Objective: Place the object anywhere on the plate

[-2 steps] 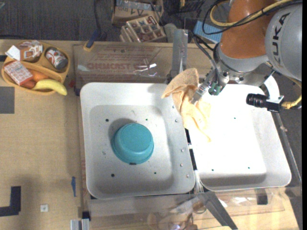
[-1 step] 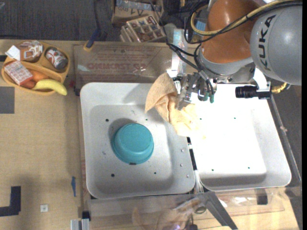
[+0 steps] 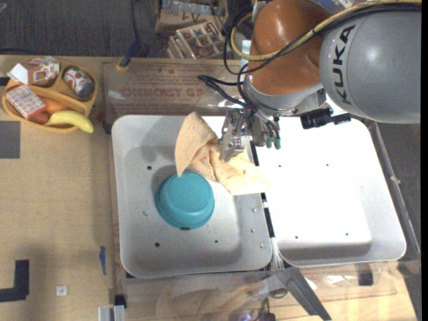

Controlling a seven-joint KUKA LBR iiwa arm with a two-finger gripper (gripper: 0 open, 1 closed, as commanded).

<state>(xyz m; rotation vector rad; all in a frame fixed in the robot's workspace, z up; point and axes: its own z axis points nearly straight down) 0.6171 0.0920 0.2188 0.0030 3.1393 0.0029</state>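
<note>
The arm reached in from the right, its gripper low over the left bin and clamped on the raised cloth — whose lower edge draped against the teal plate.

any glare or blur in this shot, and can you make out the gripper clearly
Camera view: even overhead light, the right bin nearly washed out white; soft shadow under the teal plate; the gripper is small and slightly soft against the tan cloth, fingers indistinct; arm housing close, looming large.
</note>
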